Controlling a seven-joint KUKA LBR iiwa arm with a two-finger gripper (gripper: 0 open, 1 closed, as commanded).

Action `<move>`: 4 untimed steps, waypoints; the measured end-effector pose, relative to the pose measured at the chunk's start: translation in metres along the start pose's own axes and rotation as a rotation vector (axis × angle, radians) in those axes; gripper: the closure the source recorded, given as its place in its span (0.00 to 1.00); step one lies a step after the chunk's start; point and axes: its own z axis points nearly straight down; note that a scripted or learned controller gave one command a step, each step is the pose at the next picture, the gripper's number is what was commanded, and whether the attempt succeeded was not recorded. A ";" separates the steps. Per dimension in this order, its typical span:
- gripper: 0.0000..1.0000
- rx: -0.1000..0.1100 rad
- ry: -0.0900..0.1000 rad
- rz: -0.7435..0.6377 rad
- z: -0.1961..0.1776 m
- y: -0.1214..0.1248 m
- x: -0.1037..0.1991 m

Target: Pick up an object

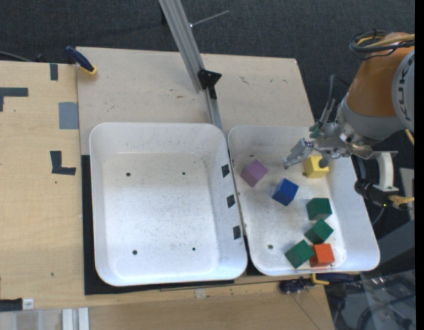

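Plywood bench [150, 88] fills most of the frame, dark carpet along the top, and two white bins sit side by side in the lower middle. Left bin [102, 143] is the bigger-looking one, just speckled w/ a few dark dots on the floor. Right bin [249, 139] has all the stuff in it.

Arm [380, 81] comes in from the upper right, grey w/ the orange band, and the gripper [309, 158] hangs over the upper right part of the right bin. Yellow block [316, 166] is right there under/against the fingertips, but tbh can't tell if the fingers are spread or pinched, or if they're actually on the block. Too small and cluttered at that spot.

Other things in the right bin:
- purple block [253, 172], upper left area, near the divider
- blue block [285, 191], about center, just below-left of the yellow one
- green block [319, 208], right side
- 2nd green block [321, 231] just below that, tilted
- 3rd green block [299, 254] at bottom, touching an orange block [323, 254] on its right

Also a metal rail [187, 43] runs diagonally from top center down to where the bins meet. Blue/yellow clamp [81, 60] sits at the bench's upper left corner, grey tape bits at far left.
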 end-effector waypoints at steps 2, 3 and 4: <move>0.00 0.005 0.000 0.002 0.052 -0.006 0.009; 0.00 0.006 0.000 0.001 0.106 -0.008 0.010; 1.00 0.001 0.000 0.000 0.093 -0.007 0.010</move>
